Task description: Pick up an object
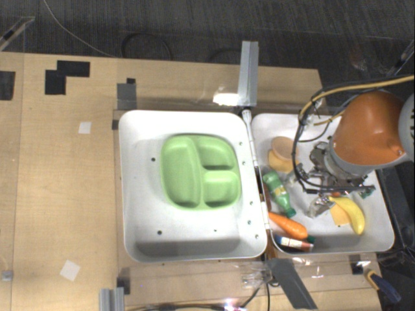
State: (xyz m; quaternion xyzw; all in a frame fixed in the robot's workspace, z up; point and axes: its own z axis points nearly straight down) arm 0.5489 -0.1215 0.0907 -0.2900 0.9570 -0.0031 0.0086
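Two white bins on my bench, catalogued at this moment.

Left bin (139, 173): one green divided tray (198, 171), three compartments, lying flat near the middle. Nothing else noted in it.

Right bin (382, 235): several candidates for the pick.
- Banana (350, 212), yellow, toward the near right corner, just beside my wrist.
- Carrot (288, 225), orange, lying slantwise near the near left corner.
- Green bottle (277, 192), along the left wall, just above the carrot.
- Tan cup-like item (283, 153), toward the far left; exact kind too unclear to name.
- Marker-like stick (295, 242), red-tipped, against the near wall.

My arm: orange band (368, 129) sits over the right bin, wrist lowered into it. My claw (322, 204) is down among the items, just left of the banana and right of the bottle. Released or clenched: I cannot tell, as wrist and cabling cover it from above.

Progress, judged: approach made, claw at item level. No object seen lifted or gripped; every item appears to rest on the bin floor. Remaining: secure one item, likeliest the banana, and raise it clear.
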